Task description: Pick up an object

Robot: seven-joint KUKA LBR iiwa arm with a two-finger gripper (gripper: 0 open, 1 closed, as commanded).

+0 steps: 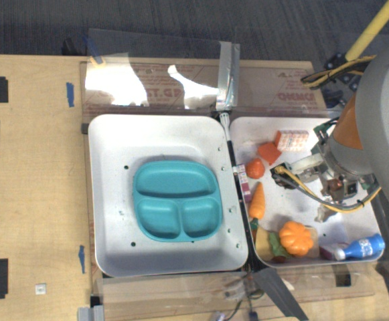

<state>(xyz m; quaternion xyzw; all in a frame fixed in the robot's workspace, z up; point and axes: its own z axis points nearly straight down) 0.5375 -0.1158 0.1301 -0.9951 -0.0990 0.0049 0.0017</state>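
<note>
Bench with two white bins: gripper (326, 209) sits low over right bin (301, 127), finger state can't tell, wiring hides it. Toy pumpkin (296, 237) just below-left of it, carrot (257, 202) farther left, blue bottle (362, 247) at lower right; teal divided tray (177, 200) in left bin (114, 152).

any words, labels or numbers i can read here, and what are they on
None can be read for certain.
Cardboard panel behind the bins: red printing, reversed and blurred, unreadable.
Blue bottle: white marking, too small to read.
Pale packet in the right bin: red pattern, no clear text.
</note>
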